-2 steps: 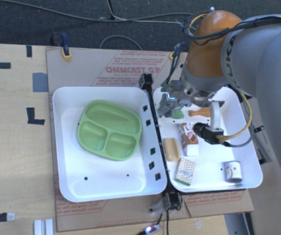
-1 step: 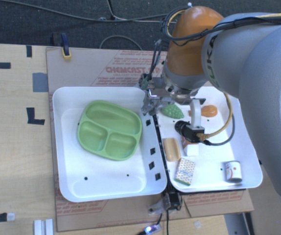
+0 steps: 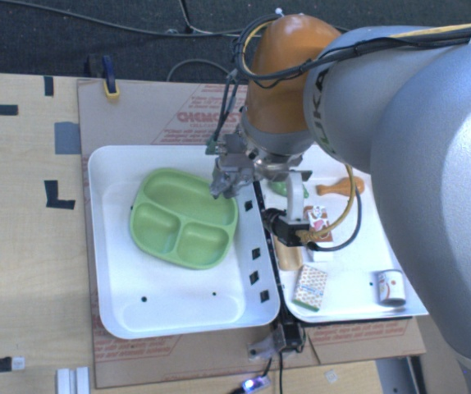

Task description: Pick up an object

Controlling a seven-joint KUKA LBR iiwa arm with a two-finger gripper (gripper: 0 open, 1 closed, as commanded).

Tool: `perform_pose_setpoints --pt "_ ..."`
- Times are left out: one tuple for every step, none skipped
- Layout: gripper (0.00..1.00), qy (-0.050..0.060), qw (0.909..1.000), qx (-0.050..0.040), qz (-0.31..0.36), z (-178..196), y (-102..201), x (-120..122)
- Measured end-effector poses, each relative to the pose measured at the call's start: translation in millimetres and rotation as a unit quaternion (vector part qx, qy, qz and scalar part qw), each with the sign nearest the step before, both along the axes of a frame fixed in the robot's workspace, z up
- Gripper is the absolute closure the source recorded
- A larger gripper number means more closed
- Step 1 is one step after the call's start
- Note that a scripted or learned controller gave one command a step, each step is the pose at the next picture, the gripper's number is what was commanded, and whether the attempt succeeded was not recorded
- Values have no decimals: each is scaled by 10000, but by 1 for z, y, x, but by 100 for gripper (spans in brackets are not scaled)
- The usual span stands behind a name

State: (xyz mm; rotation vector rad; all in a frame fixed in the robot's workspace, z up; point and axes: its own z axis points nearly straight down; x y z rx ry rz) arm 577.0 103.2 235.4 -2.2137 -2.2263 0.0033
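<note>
Pale wooden counter [image 3: 22,245] under dark floor with cables at the top, brown cardboard sheet [image 3: 170,113] beneath two shallow white bins. Left bin [image 3: 112,302] holding a green divided plate [image 3: 182,218], tilted slightly, its right edge just beside the centre divider. Right bin [image 3: 358,306] largely covered by the grey arm [image 3: 408,138] with its orange band; showing around it: a small patterned packet [image 3: 310,286] near the front, a silver cylinder [image 3: 390,287] at the front right corner, a tan wooden piece [image 3: 340,189] further back, a red-and-white item [image 3: 317,219] beside black cabling. Claw [image 3: 224,183] down over the plate's upper right rim, close to the divider; open or closed, cannot tell, nothing seen between its tips. Blue-and-yellow clamp [image 3: 109,79] at the cardboard's far left corner.
</note>
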Motion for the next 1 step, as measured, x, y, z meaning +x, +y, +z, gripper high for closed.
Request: perform_pose_setpoints --pt "0 1 10000 -1 -13 0 -2 0"
